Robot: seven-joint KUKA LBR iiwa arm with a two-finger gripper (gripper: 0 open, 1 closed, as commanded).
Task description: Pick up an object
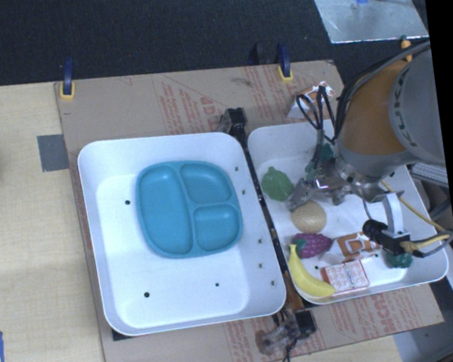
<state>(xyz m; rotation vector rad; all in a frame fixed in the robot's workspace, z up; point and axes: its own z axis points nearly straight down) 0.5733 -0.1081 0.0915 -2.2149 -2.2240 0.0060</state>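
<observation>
The bench carries two shallow white bins side by side on a brown cardboard sheet (199,97). The left white bin (119,306) holds one item, a turquoise plastic divided plate (187,208) with three compartments, lying flat near the bin's centre.

The right white bin (425,274) holds the loose objects. A green rounded toy vegetable (277,184) lies near the bin's left wall at the upper end. Below it sits a beige egg-shaped object (309,218), and just below that a purple bunch of toy grapes (311,245), the two appearing to touch. A yellow plastic banana (306,278) curves along the lower left corner, just beside the grapes. A small red-and-white printed carton (346,276) lies flat next to the banana's lower end.

The grey arm with its orange band (371,115) reaches in from the right over the upper part of this bin. The two-finger gripper (317,187) is low over the bin, between the green vegetable and the beige object, near both. The view there is cluttered with cables and metal parts; how far the jaws stand apart cannot be told, and nothing can be confirmed between them.
</observation>
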